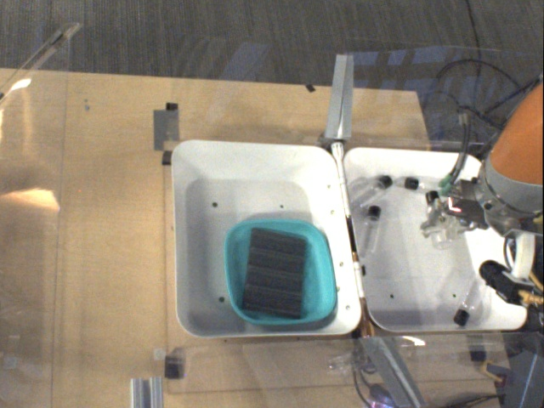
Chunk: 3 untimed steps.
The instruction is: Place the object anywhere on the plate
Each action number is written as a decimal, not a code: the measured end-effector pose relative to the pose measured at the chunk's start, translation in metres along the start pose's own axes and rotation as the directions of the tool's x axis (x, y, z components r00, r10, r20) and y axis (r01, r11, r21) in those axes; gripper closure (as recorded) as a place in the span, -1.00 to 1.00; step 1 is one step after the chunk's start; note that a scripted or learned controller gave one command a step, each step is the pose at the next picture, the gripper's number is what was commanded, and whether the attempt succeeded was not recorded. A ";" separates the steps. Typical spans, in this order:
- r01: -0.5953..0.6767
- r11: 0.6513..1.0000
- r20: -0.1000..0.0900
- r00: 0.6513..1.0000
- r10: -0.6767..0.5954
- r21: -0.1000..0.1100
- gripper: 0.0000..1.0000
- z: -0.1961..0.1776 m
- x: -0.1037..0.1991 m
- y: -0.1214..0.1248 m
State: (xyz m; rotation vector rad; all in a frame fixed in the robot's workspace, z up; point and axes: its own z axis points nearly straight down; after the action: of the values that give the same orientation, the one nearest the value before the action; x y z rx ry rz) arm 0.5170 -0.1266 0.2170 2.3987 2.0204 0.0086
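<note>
Over right white bin (408, 313), gripper (444, 219) hovers near small clear vials with black caps (374, 213); grip state: cannot tell. Teal square plate (321, 253) holds dark ribbed block (274, 272) in left bin (191, 228). Risk: vials transparent, slippery — likely missed grasp.

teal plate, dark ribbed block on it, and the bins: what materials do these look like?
Teal plate: likely moulded plastic, smooth with a soft sheen, rounded rim. Dark ribbed block: matte charcoal, parallel ridges, no glare; could be foam or rubber, hard to say. Left bin and right bin: white, glossy, rounded corners; probably plastic, though enamelled metal can't be ruled out.
</note>
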 end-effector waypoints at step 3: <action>0.305 0.952 -0.002 0.952 -0.305 0.004 1.00 0.032 0.192 0.005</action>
State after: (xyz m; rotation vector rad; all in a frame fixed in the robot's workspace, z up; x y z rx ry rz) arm 0.5546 0.0615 0.1847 2.0602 2.3688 0.0051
